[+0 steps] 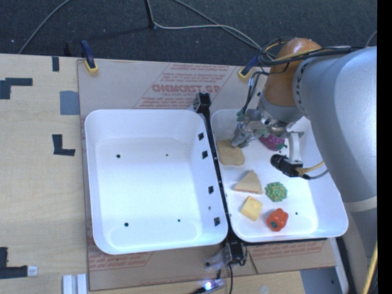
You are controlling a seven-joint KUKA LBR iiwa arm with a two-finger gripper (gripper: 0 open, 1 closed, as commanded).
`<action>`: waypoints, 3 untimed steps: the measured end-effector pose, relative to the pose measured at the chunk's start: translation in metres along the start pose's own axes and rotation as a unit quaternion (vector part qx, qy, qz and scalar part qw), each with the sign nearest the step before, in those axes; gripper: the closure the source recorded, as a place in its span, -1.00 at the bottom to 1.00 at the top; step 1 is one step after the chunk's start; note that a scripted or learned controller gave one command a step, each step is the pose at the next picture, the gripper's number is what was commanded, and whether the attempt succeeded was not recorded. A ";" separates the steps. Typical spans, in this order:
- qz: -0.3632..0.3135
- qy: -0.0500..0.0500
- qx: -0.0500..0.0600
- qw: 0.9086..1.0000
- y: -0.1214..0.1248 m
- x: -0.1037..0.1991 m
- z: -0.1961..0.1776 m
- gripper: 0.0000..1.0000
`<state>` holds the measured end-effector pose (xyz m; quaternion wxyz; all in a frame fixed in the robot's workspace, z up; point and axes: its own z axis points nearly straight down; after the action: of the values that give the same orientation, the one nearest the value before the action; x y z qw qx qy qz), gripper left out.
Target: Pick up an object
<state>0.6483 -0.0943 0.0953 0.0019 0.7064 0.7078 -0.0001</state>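
Two shallow white bins sit side by side on a cardboard sheet (184, 87) over the wooden bench (37, 164). The left bin (98, 127) has only small dark holes in its floor. The right bin (327, 225) holds the toy food. A round tan piece (231, 155) like a cookie lies near the dividing edge. Below it is a beige triangular wedge (248, 182), then a yellow cheese-like block (251, 208). To their right are a green bumpy ball (276, 192) and a red pepper-like piece (277, 219). A purple piece (271, 142) lies partly hidden under the wrist. The gripper (240, 138) hangs low at the upper edge of the tan piece, its tips just at or touching it. Whether its jaws are open or closed cannot be told, and nothing is visibly clamped. The grey arm (343, 103) with its orange band (285, 72) comes in from the right.
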 end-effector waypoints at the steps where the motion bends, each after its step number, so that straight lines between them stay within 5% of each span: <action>1: 0.000 0.000 -0.001 1.000 0.000 0.001 0.000 -1.00; 2: 0.000 0.000 0.000 1.000 -0.025 -0.003 0.010 -1.00; 3: 0.000 0.000 0.001 1.000 -0.024 -0.003 0.001 1.00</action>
<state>0.6241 -0.0973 0.0946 0.0011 0.7064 0.7078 -0.0006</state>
